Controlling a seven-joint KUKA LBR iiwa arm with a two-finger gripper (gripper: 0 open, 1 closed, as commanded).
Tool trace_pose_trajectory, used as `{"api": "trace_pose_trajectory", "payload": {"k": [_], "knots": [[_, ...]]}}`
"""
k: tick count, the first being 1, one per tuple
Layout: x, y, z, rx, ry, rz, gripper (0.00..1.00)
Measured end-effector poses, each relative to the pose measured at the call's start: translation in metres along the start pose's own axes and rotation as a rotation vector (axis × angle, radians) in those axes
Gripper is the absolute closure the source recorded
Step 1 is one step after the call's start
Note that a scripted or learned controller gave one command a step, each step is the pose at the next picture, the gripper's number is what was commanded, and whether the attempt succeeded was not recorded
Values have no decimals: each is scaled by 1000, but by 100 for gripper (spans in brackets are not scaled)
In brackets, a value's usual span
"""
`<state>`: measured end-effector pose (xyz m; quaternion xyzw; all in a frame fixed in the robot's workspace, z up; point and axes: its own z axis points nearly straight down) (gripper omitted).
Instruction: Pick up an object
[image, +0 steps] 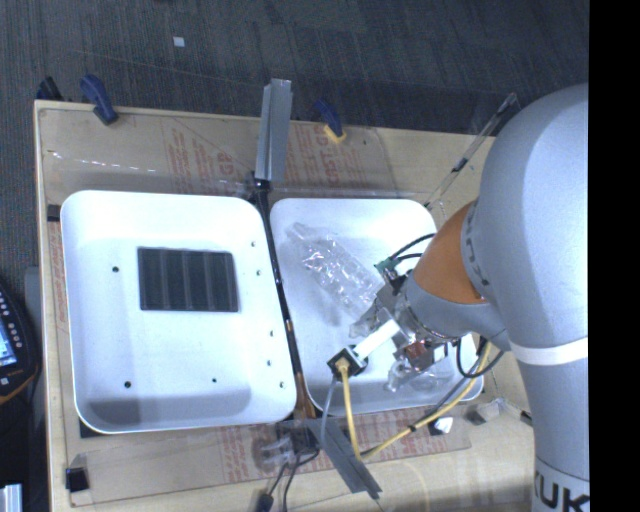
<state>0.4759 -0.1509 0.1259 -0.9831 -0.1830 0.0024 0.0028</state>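
Because the clear plastic bottle (335, 268) is lying diagonally in the right bin (300, 215) at frame centre, looking light, slick and crushable, its narrower neck seems safest, while the end effector (405, 350) is hovering lower right, state untellable.

Bright overhead glare on white bins (160, 215); dim, grainy surroundings.
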Motion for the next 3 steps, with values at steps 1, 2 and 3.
{"api": "trace_pose_trajectory", "payload": {"k": [1, 2, 3], "knots": [[64, -32, -89, -3, 3, -103, 0], [41, -24, -112, -2, 1, -376, 0], [61, -48, -173, -5, 3, -179, 0]]}}
